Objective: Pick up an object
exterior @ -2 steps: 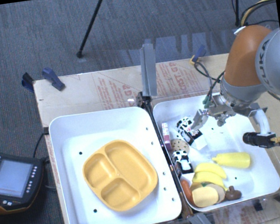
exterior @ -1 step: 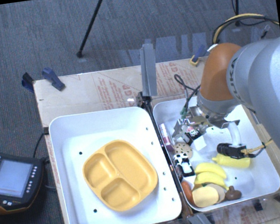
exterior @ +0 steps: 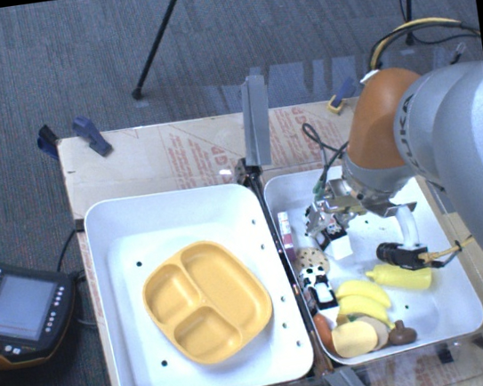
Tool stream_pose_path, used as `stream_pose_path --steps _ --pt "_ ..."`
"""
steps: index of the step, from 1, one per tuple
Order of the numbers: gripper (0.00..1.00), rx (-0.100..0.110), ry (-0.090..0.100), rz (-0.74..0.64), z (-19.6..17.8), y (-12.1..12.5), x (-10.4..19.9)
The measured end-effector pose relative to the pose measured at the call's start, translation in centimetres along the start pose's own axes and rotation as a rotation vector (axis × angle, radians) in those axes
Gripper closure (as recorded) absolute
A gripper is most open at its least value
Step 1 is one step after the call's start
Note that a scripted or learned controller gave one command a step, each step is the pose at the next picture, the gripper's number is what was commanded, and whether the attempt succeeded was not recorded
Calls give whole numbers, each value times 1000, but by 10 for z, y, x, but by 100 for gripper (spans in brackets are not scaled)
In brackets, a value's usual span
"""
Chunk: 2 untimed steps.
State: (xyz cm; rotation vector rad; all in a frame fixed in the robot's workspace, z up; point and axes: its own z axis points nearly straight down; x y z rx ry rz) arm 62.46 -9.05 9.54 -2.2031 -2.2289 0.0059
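My gripper (exterior: 326, 227) hangs low over the upper left part of the right bin (exterior: 461, 308), reaching in from the right. Just below it lies a black-and-white spotted toy (exterior: 314, 268). Two yellow bananas (exterior: 363, 297) rest near the bin's middle, and to their right sits a yellow squash-like piece (exterior: 407, 278). Along the front lie a round tan piece (exterior: 355, 338), a small brown piece (exterior: 400, 332) and an orange carrot-like piece (exterior: 322, 330). Nothing is seen between the gripper's tips.
The left bin (exterior: 118, 242) holds a yellow divided plate (exterior: 206, 301). A thin pink item (exterior: 287, 245) leans on the right bin's left wall. A handheld control pad (exterior: 16, 311) lies off the bench at far left.
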Motion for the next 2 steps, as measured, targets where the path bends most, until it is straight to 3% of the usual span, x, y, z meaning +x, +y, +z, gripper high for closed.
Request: stream_pose_path --steps 1,2 --pt "100 -5 -3 -240 -30 1 -3" --pt "100 -4 -2 -46 -91 0 28"
